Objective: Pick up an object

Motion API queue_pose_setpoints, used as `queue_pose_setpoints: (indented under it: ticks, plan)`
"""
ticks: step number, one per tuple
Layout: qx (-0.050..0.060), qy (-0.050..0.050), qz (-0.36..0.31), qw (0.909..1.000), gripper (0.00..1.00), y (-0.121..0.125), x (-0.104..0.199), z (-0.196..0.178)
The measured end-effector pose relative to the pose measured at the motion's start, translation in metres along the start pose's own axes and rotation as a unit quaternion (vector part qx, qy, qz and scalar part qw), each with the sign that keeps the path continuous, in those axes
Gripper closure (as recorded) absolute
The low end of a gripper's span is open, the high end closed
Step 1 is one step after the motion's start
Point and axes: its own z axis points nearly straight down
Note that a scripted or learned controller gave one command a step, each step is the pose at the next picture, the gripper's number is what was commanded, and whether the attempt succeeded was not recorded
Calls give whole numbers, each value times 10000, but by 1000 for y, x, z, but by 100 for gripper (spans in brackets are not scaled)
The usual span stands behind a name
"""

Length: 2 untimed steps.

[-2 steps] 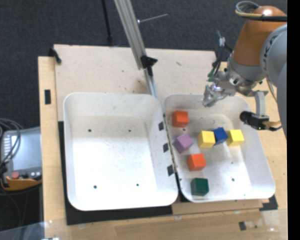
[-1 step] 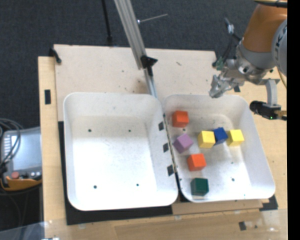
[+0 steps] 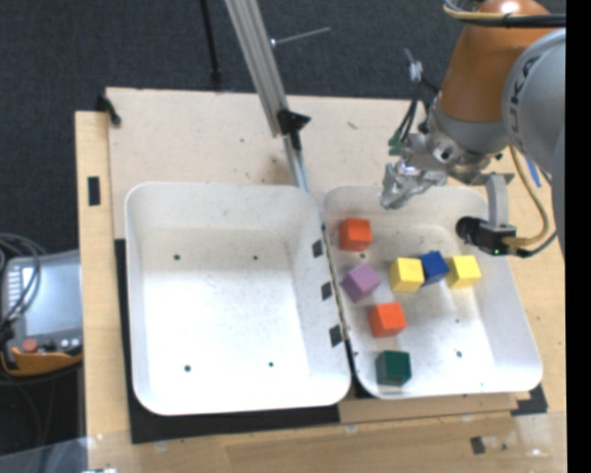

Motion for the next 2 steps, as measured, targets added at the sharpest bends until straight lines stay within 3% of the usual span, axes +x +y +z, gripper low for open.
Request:
queue_pose_setpoints:
  ticks: [2]
  plan:
    - [1,4,-6,10000,100,-31,99,-16]
